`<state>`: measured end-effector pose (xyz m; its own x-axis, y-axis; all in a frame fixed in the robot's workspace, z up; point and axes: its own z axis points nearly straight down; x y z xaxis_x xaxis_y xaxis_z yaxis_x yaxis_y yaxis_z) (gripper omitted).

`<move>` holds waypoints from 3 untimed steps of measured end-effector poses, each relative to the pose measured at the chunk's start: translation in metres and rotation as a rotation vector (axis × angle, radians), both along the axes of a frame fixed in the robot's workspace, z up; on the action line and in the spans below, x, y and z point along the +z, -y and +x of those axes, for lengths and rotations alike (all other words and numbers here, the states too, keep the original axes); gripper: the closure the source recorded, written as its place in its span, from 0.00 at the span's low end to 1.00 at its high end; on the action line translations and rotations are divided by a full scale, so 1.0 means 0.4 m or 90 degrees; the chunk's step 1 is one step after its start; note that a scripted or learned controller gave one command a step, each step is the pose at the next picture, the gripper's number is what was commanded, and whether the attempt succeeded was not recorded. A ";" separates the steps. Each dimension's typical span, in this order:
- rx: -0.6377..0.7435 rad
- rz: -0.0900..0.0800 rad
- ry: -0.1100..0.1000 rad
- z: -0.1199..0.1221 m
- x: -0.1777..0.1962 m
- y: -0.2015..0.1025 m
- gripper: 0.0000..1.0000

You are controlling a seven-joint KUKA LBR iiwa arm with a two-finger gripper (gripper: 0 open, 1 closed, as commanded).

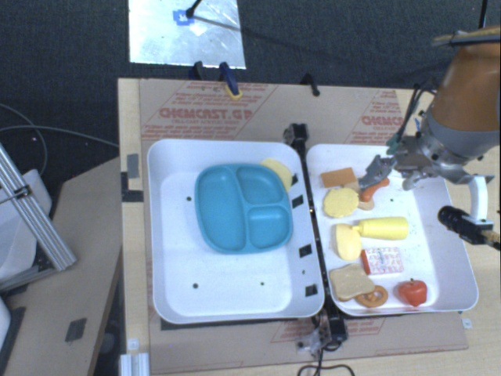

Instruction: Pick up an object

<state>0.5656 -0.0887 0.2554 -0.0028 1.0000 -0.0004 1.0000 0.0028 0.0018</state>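
We see two white bins: the left bin (168, 288) holds a big blue plate (243, 208), and the right bin (454, 280) holds toy food. Our gripper (377, 180) hangs low over the right bin, right at a small orange carrot (374, 189). We cannot tell how its fingers stand, and nothing looks lifted, so the picking up is not done.

Foil sheet (186, 22) beyond the bench, aluminium frame (27, 210) at left.

Red "CHEMCAST GP" lettering repeats across the brown board (211, 110) under the bins.
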 end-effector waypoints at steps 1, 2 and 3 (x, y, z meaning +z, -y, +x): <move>-0.001 0.001 -0.007 -0.041 -0.344 0.004 0.00; 0.004 0.001 0.002 -0.066 -0.169 -0.147 0.00; 0.004 0.002 0.006 -0.085 0.049 -0.229 0.00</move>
